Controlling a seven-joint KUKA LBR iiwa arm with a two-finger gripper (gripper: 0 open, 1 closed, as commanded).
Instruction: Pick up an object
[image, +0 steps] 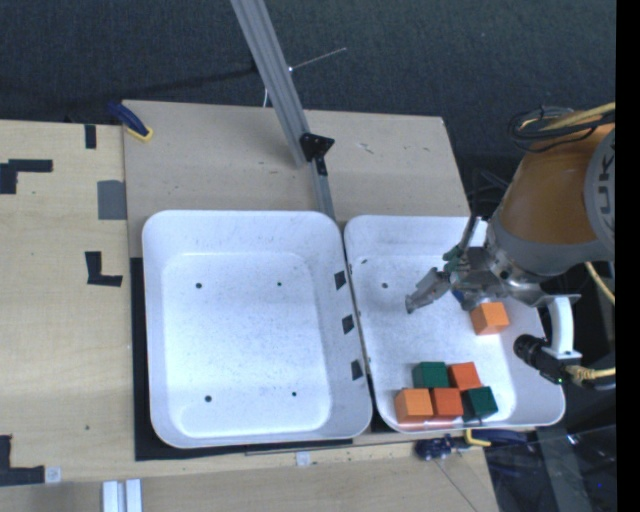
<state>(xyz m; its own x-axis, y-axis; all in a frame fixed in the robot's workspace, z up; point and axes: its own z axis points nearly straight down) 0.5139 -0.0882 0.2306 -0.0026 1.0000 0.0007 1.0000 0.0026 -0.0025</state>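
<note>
My gripper (445, 270) hangs over the right bin (400, 235), near its middle, with its two fingers spread apart and nothing between them. One finger (422, 296) points down-left, the other toward the bin's far wall. An orange block (490, 318) lies just to the right of and below the fingers, beside the gripper body and outside the jaws. A cluster of blocks sits at the bin's near edge: a green one (432, 374), an orange one (465, 376), two more orange ones (413, 404) (447, 402) and a dark green one (480, 402).
The left bin (160, 240) stands beside the right one. A slanted metal bar (285, 85) runs from the top down to the gap between the bins. The grey arm with its orange band (555, 195) fills the right side.
</note>
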